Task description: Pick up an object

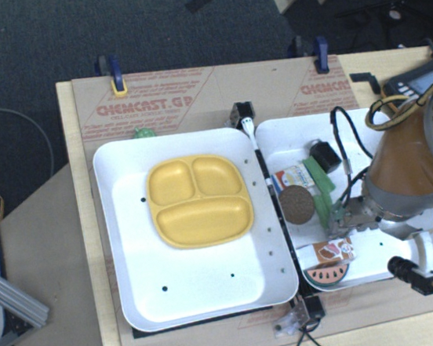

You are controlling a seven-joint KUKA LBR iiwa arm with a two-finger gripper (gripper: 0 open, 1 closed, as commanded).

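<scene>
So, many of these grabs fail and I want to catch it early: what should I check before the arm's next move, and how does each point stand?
1. Gripper over the right bin: ok, low beside the green block.
2. Object seen between the fingers: cannot tell, the wrist hides them.
3. Neighbours crowding the grab: not ok, the brown disc and the snack packet lie close.
4. Watermelon slice free of the arm: ok.
5. Yellow plate lying flat in the left bin: ok.
</scene>
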